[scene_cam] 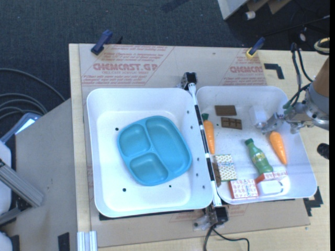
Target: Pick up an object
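Note:
My gripper [268, 123] reaches in from the right and hangs low over the back right part of the right bin [246, 90]. Just in front of it lies an orange carrot [278, 147], apart from it. A green bottle [259, 157] lies to the left of that carrot. Two brown chocolate bars [225, 110] [231, 123] lie at the back of the bin, left of the gripper. A second carrot [209, 135] rests along the bin's left wall. I see nothing held in the gripper.
The left bin [99, 106] holds a blue divided plate [153, 149]. At the right bin's front lie patterned packets [225, 167], a red-and-white box [242, 188] and a white-and-red pack [273, 184]. Cables [296, 67] hang behind the arm at the right.

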Available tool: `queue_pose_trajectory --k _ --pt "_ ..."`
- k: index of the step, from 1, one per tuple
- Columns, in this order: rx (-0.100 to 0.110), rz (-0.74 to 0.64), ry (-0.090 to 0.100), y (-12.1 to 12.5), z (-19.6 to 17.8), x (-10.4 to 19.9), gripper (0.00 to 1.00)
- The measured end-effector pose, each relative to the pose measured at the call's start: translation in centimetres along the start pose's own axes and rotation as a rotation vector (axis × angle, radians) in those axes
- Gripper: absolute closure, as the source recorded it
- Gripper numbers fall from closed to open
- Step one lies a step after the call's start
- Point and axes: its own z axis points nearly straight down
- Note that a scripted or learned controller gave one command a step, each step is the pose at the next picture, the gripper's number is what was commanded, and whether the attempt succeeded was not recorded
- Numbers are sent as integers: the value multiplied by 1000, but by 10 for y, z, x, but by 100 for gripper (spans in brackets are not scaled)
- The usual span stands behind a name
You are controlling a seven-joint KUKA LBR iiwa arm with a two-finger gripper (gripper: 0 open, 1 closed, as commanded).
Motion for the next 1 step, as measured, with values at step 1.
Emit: queue_pose_trajectory --k 1 --pt "1 -6 10 3 65 3 0"
